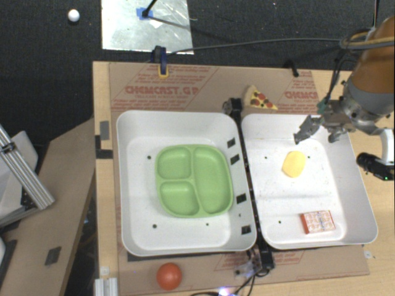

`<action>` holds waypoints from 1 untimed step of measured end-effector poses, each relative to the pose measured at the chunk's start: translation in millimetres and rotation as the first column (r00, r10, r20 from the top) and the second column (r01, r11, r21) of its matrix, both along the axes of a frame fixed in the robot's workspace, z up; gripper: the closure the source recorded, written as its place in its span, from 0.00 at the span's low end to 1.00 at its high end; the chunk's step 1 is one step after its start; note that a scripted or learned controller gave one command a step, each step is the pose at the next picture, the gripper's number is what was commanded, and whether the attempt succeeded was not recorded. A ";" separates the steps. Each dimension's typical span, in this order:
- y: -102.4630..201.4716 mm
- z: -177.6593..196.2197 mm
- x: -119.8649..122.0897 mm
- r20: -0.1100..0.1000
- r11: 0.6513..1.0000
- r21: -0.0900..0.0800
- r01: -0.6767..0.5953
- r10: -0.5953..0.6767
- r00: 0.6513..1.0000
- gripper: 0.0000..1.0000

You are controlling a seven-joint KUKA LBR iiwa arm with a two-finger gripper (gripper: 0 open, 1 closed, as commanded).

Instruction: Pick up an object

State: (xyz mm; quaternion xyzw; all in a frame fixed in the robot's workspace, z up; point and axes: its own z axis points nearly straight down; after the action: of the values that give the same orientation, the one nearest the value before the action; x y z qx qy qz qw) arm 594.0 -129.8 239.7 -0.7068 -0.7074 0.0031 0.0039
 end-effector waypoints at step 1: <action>0.2 6.5 2.3 0.011 1.000 -0.002 -0.002 0.002 1.000 0.00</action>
State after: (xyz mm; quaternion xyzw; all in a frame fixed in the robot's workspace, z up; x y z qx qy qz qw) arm 596.3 -129.6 246.3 -0.7060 -0.7082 -0.0003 -0.0007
